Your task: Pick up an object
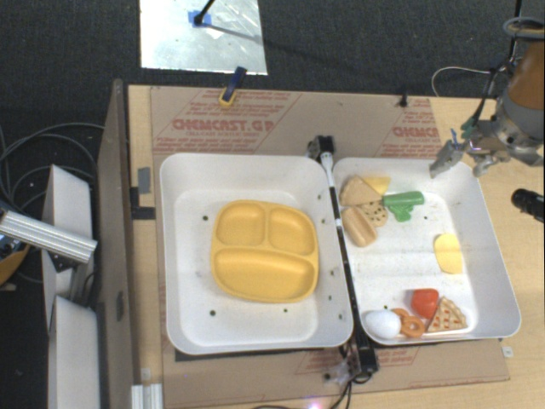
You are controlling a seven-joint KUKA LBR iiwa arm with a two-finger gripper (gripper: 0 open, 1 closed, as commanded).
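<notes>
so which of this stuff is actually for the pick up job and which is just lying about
For the job:
- gripper, open, above the right bin's far edge
- green piece
- bread pieces
- yellow piece
- red piece
- pizza slice
- white egg

Lying about:
- yellow divided plate in the left bin
- shiny sheet
- cables

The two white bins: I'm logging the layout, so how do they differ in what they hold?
The left bin holds one large item, a yellow divided plate lying flat near its middle. The right bin holds many small toy foods, among them a green piece, a pizza slice and a white egg, scattered along its edges. Both bins are shallow, white and sit side by side.
</notes>
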